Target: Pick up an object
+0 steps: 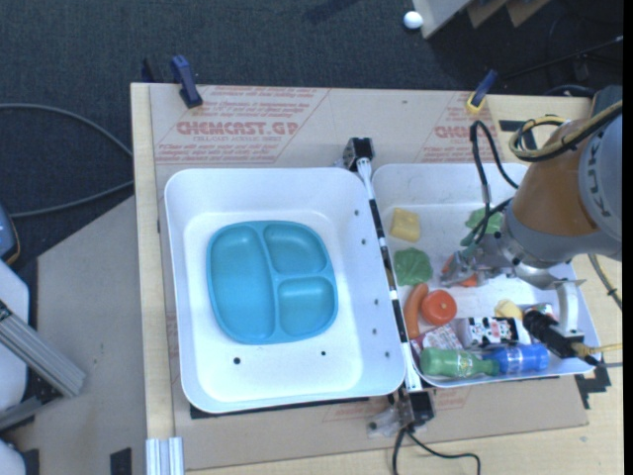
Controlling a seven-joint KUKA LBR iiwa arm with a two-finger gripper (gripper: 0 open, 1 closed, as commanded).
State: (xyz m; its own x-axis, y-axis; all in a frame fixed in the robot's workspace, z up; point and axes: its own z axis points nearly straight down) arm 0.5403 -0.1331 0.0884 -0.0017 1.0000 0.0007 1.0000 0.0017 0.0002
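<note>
Claw [473, 262] hangs low in the right bin [554, 181], its state unclear. Along the bin's near edge a green bottle [457, 364] lies lengthwise, left-right; farther in, a carrot [413, 310] runs near-to-far.

A pale wooden bench [267, 127] stood on dark carpet [89, 38], its top covered by a brown protective sheet printed with red lettering. Blue clamps [185, 80] gripped the bench's far edge. A grey cable [59, 117] curved over the carpet left of the bench, and an aluminium rail [35, 349] lay slantwise beyond the bench's near left corner. Light was even and soft.
</note>
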